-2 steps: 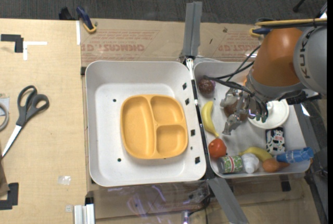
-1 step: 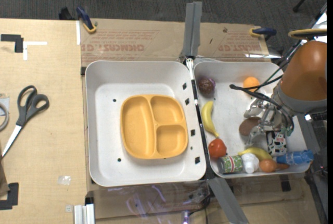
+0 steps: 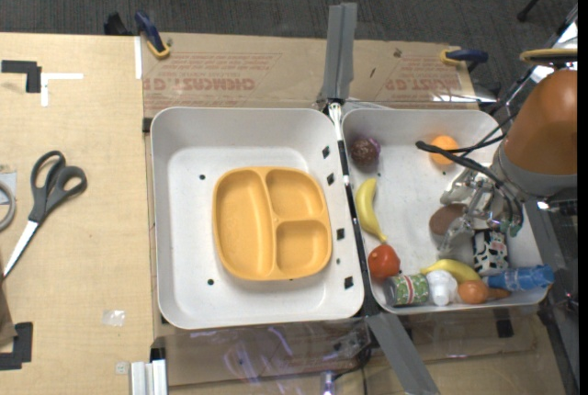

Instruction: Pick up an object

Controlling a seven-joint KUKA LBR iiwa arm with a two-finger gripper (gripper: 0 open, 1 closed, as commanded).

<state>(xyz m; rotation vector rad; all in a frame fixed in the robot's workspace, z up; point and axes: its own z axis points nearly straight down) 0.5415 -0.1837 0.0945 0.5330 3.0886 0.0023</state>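
Camera view shows the gripper low in the right bin, lower right of the frame, over a brown object; whether its fingers are apart cannot be told. A yellow divided plate sits in the left bin.

White bins; the left one holds a yellow-orange tray. By the right bin's banana, yellow: a dark purple fruit, a red tomato, an orange, a black-and-white cow-patterned toy, a blue bottle.
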